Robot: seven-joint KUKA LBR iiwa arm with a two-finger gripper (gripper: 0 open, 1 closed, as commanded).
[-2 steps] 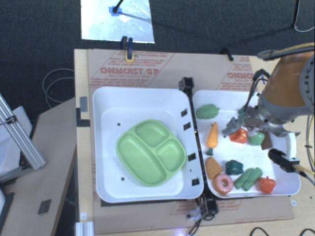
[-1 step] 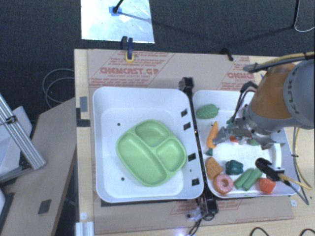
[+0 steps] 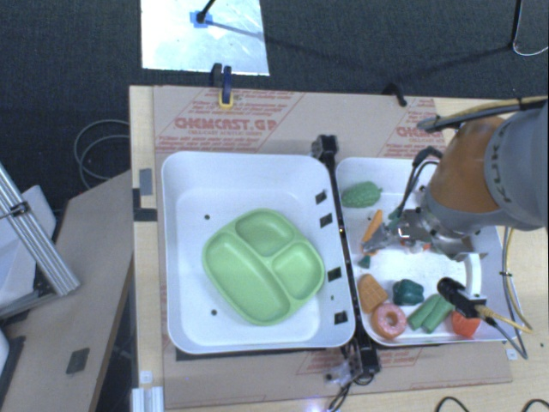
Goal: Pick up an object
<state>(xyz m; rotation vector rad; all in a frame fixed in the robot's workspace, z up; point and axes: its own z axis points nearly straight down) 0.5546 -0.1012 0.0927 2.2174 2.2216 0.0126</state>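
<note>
You see two shallow white plastic bins side by side. The left bin (image 3: pixel 184 230), well left of the gripper, holds one pale green three-compartment plate (image 3: pixel 262 266). The right bin (image 3: pixel 388 172) holds the small items with the gripper (image 3: pixel 383 234) lowered among them; you cannot tell how its jaws stand. Just behind the jaws lies a green leafy toy vegetable (image 3: pixel 361 194); an orange carrot-like stick (image 3: pixel 372 227) lies touching or just beside them. Toward the front edge sit an orange waffle-textured piece (image 3: pixel 371 292), a dark teal lump (image 3: pixel 408 292), a pink ring doughnut (image 3: pixel 390 320), a green cylinder (image 3: pixel 428 313) and a red piece (image 3: pixel 466 324).
</note>
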